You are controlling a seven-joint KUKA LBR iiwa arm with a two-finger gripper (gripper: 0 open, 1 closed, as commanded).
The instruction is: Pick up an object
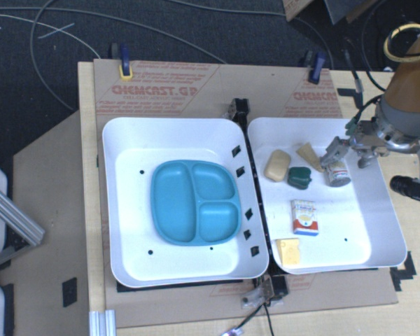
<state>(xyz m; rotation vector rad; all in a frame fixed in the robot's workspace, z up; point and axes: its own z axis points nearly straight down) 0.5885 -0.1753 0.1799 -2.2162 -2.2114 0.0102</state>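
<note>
Several small objects lie in the right bin (pixel 378 236): a tan rounded lump (pixel 277 165), a dark green piece (pixel 299 178), a pale tan wedge (pixel 308 154), a small white, red and yellow box (pixel 304 217) and a yellow block (pixel 288 250). My gripper (pixel 336 165) hangs over the upper right part of this bin, just right of the green piece and the wedge. A silvery cylindrical part sits at its tip; I cannot tell whether that is part of the gripper or an object.
The left bin (pixel 126 208) holds a blue divided plate (pixel 194 201). A black divider with clips (pixel 246 180) runs between the bins. The arm's orange band (pixel 409 89) and wrist stand over the right bin's far right edge. Cables trail on the dark floor behind the bench.
</note>
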